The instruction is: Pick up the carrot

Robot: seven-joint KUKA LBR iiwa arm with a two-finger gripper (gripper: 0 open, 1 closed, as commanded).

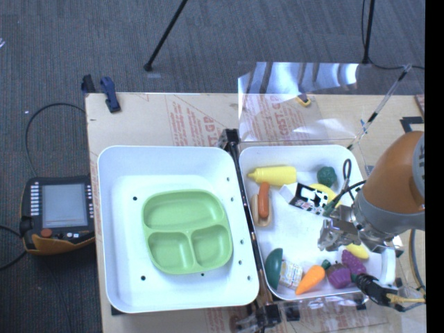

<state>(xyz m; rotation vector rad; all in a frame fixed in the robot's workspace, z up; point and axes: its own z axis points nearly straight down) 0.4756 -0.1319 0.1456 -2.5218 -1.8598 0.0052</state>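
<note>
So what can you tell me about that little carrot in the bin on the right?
The carrot looks like a plastic toy: a smooth orange cone with a small green top. It lies slanted near the front edge of the right bin, tip toward the front left, beside a small white packet and purple grapes. The gripper is above it, apart.

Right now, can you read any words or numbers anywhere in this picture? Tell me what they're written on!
Red print on the cardboard sheet under the bins: it looks upside down and too blurred to read for sure.
Black-and-white label on the small carton in the right bin: too small to read.
Small packet beside the carrot: print too small to read.
Handheld controller screen on the floor: nothing readable.
</note>
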